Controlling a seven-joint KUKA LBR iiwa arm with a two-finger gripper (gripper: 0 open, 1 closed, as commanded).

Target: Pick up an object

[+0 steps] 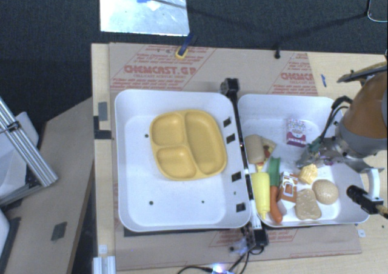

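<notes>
Toy food items lie in the right white bin (315,106), where the gripper (310,159) hangs low; whether it is open or closed cannot be told. Just below the gripper sits a pale yellow cheese-like chunk (308,173), then a round tan bun (326,191). Above it lies a small white and maroon packet (296,131). Further left lies a yellow corn cob (261,189). Farthest left, a yellow three-compartment plastic plate (187,143) rests in the left white bin (130,163).
</notes>
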